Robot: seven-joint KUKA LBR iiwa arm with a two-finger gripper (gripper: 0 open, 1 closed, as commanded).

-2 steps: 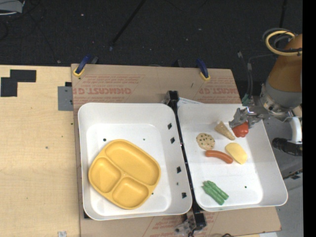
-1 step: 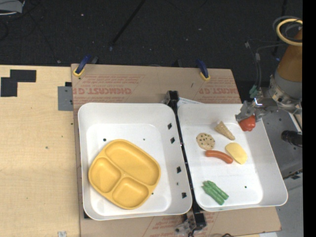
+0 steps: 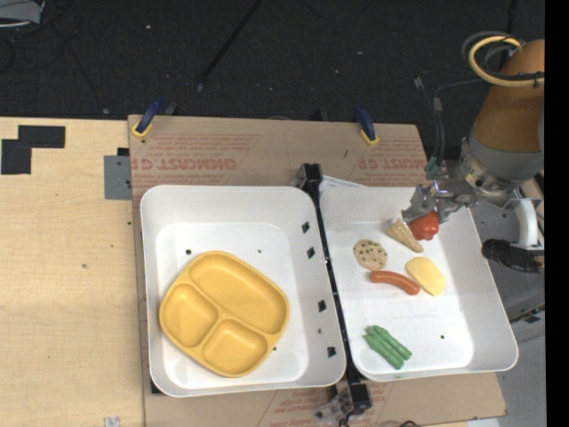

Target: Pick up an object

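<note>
a: near edge first. what sits closest to the camera?

b: right bin (image 3: 484, 350), near part: green bean pod (image 3: 388, 346), lying on a slant, bare white floor all round it, well apart from the near rim. left bin (image 3: 156, 238): yellow divided plate (image 3: 224, 312), three compartments, toward that bin's near-left corner; open floor along its far and right sides.

a: middle of the right bin?

b: toy sausage (image 3: 394, 281), orange-red, its right end just beside a pale yellow wedge (image 3: 426, 276). speckled round cookie (image 3: 370, 254) just beyond the sausage, apart from it. open floor to the right of the wedge up to the right rim.

a: far part, and the claw?

b: gripper (image 3: 428, 210) is low over the far right of the right bin, arm entering from the right. a red toy (image 3: 426, 227) is right under its tips, a tan wedge-shaped piece (image 3: 404, 234) touching it on the left. cannot tell whether the claw is parted or closed, nor whether it grips the red toy. bare floor beyond toward the far rim.

a: beyond the bins?

b: cardboard sheet (image 3: 267, 154) under both bins, two clamps with blue handles at its far edge.
</note>
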